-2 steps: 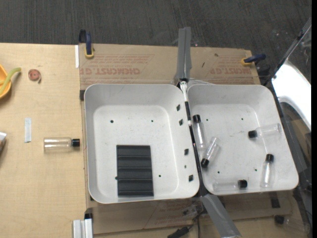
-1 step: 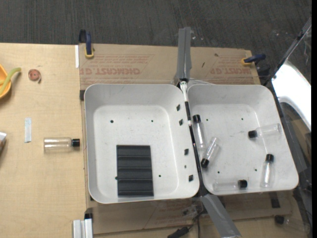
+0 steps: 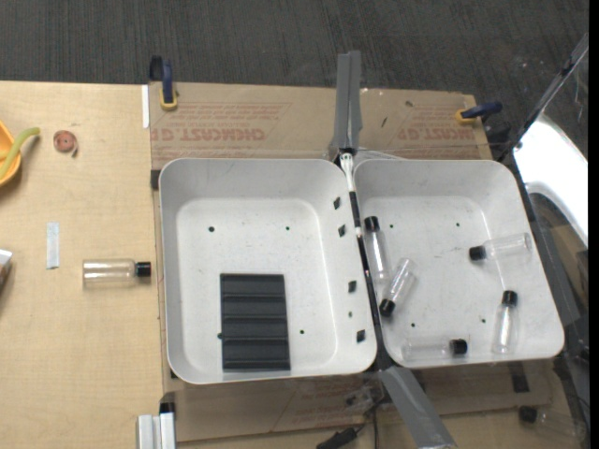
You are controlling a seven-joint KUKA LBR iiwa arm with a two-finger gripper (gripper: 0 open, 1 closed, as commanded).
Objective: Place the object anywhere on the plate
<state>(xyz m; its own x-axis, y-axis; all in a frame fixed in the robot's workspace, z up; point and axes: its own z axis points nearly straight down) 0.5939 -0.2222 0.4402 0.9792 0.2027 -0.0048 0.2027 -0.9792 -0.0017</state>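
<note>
**Plate waits in the left bin; vials lie in the right**

On the bare bench at far left lies a stray vial [image 3: 114,270], well apart from both bins. The left bin [image 3: 187,185] holds the plate [image 3: 253,321], a dark ribbed slab lying flat at about 6 o'clock on the bin floor, close to the near wall.

The right bin [image 3: 524,204] holds five clear, black-capped vials, all on their sides:
- a long vial [image 3: 372,246] at 9 o'clock, against the shared wall
- a tilted vial [image 3: 395,288] just beside it, towards 8 o'clock
- a near vial [image 3: 435,349] at 6 o'clock
- a far vial [image 3: 496,248] at 2 o'clock
- a corner vial [image 3: 505,318] at 4 o'clock

The object is probably one of these, though clear glass on white makes their outlines hard to read. What state the gripper is in, I cannot tell.

The step in hand looks like the pick. The far vial or the corner vial seems the best choice, since each lies apart from walls and neighbours. Close across the barrel, not along it, as round glass may roll. Carry it over the shared wall and lower it along the plate's ribs so it settles.
</note>
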